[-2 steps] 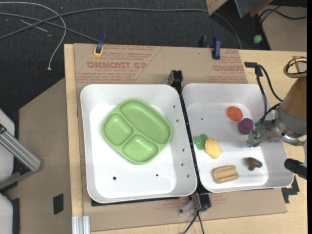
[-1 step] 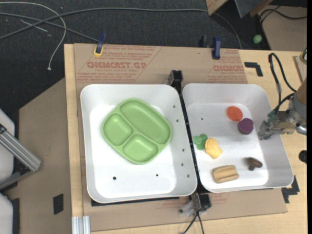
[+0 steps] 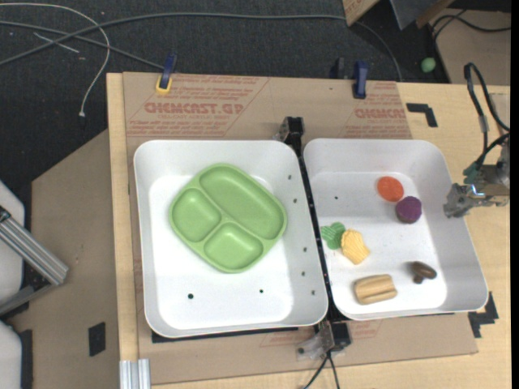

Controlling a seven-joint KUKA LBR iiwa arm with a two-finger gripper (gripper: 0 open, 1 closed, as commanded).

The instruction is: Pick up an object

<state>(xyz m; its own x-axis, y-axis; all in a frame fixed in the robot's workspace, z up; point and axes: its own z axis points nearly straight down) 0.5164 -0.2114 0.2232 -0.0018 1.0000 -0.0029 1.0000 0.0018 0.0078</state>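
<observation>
Purple ball [image 3: 409, 209] touching orange ball [image 3: 390, 188]

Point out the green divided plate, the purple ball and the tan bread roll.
green divided plate [image 3: 228, 217]: camera view, on its middle ridge.
purple ball [image 3: 409, 209]: camera view, on its top.
tan bread roll [image 3: 375, 288]: camera view, on its middle.

At the right edge of the frame, the gripper [image 3: 464, 201] is a small silvery-grey metal assembly with dark parts, and thin black cables [image 3: 480, 112] loop above it.
</observation>
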